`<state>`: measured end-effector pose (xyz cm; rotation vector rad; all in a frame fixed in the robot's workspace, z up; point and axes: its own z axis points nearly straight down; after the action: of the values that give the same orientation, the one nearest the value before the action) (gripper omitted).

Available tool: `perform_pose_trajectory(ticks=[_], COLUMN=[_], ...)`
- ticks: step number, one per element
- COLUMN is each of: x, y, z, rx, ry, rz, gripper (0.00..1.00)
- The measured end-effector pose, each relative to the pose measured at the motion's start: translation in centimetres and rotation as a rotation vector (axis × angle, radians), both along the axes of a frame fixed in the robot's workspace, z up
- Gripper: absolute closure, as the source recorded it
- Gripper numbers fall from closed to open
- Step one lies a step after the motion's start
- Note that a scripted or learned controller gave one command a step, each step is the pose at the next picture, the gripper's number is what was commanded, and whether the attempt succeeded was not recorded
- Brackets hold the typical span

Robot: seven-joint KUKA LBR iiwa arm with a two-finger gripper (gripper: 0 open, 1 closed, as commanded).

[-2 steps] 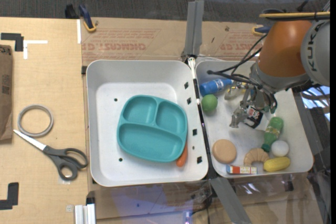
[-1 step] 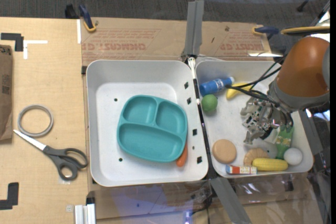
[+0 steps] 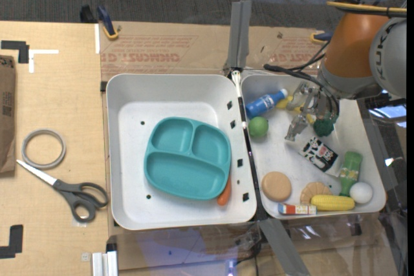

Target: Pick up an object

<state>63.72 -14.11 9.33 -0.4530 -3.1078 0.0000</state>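
1. Camera view, looking down on the table (image 3: 52, 106): we've got two white bins side by side, and the arm (image 3: 362, 52) comes in from the right over the far part of the right bin (image 3: 372, 139).
2. The gripper (image 3: 309, 114) hangs low in that right bin, with something yellow and a dark green bit right by it. We honestly can't tell whether it's grasping anything.
3. Around it: a blue bottle (image 3: 265, 102) to its left by the divider, a green ball (image 3: 258, 127) just near of that, and a black-and-white packet (image 3: 319, 153) just near of the gripper.
4. Along the near edge sit a tan round cookie (image 3: 277, 185), a corn cob (image 3: 332, 203), a white ball (image 3: 361, 192) and a green bottle (image 3: 350, 166).
5. The left bin (image 3: 123, 139) holds a teal divided plate (image 3: 187, 158) with an orange carrot (image 3: 224, 194) tucked against its near right edge.
6. Scissors (image 3: 71, 191) and a tape roll (image 3: 43, 148) lie on the table, far left.
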Motion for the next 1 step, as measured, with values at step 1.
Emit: perform_pose_trajectory(ticks=[1], x=[-3.57], y=[4.06], z=[-0.07], rx=[-0.001], ry=[-0.003], rz=[-0.23], gripper=[0.0])
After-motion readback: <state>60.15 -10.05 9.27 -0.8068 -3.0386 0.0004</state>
